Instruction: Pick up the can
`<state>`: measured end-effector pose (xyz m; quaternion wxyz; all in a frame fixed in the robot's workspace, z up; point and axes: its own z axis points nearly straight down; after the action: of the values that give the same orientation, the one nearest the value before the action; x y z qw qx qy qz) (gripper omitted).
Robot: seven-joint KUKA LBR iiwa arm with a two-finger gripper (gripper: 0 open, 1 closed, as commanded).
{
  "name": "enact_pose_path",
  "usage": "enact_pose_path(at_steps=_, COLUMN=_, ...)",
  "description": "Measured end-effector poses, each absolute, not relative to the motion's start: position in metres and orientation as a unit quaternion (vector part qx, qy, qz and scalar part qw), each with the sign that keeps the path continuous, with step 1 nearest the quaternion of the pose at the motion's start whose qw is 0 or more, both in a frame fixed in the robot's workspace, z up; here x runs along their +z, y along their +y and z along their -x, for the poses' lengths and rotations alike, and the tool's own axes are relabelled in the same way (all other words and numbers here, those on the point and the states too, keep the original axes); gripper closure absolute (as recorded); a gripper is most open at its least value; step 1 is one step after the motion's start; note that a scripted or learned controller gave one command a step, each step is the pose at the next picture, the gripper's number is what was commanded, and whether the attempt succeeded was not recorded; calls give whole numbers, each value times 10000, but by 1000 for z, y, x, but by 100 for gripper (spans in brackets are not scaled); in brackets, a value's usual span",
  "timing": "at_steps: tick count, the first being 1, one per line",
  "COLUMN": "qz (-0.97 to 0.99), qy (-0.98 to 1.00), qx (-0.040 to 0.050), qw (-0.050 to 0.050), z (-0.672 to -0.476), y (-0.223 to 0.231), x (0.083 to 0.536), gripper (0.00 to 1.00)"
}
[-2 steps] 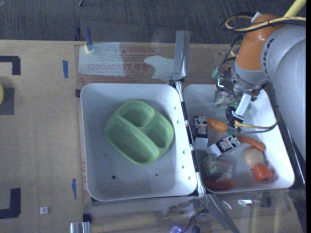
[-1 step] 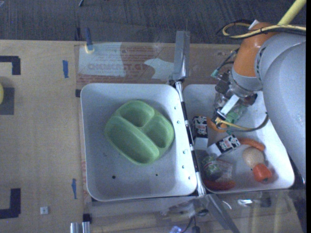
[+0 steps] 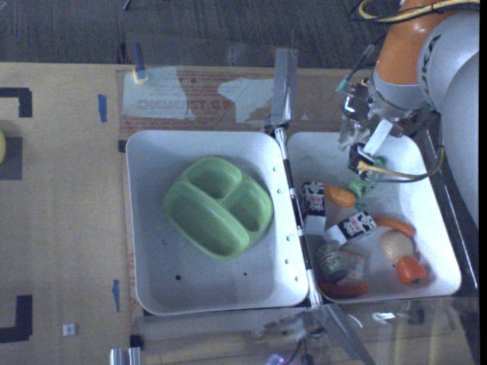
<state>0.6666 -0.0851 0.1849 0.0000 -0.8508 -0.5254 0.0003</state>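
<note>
Hovering over right bin [image 3: 323, 155], gripper [image 3: 356, 141], opening impossible to tell, well apart from can [image 3: 335, 262]

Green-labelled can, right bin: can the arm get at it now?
Probably yes: the green-labelled can lies uncovered, though the black-and-white carton and red object crowd it against the wall of the white bin.

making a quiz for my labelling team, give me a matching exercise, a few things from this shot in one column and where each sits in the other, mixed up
Things
1. green divided plate
2. can
3. gripper
4. pale round item

Places
A. over the far end of the right bin
B. right bin, near end, close to the wall between the bins
C. middle of the left bin
D. right bin, toward its outer side

Pairs: 1-C, 2-B, 3-A, 4-D
</note>
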Motion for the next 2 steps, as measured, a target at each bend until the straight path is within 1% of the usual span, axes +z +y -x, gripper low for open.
enact_pose_path(at_steps=1, qz=8508, qy=-5254, qx=14, qw=6, z=-666, y=-85, x=184, gripper=0)
enact_pose_path(at_steps=2, qz=6732, qy=-7394, qx=12, qw=17, z=-657, y=-37, x=196, gripper=0)
